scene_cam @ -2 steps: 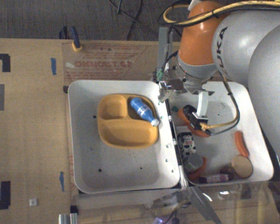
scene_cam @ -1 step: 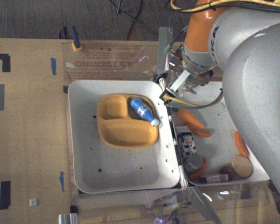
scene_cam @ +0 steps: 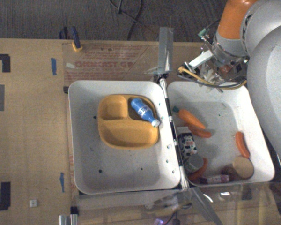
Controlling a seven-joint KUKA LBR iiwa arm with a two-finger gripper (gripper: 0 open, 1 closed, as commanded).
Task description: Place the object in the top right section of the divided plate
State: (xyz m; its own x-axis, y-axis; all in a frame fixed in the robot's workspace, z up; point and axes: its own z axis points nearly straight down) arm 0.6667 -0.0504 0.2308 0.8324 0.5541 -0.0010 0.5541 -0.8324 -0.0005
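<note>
A yellow divided plate (scene_cam: 126, 134) sits in the left bin (scene_cam: 84, 139). A small blue bottle (scene_cam: 144, 110) with a white cap lies tilted in the plate's top right section, its cap end resting over the plate's right rim. My gripper (scene_cam: 218, 74) hangs above the far edge of the right bin (scene_cam: 257, 139), well to the right of the plate and apart from the bottle. Cables and the wrist body hide its fingertips.
The right bin holds an orange carrot (scene_cam: 193, 122), a sausage (scene_cam: 242, 144), a second sausage (scene_cam: 198, 169), a black and white toy (scene_cam: 187, 144), a round tan disc (scene_cam: 243, 168) and a small dark item (scene_cam: 217, 178). A metal divider post (scene_cam: 164, 50) rises between the bins.
</note>
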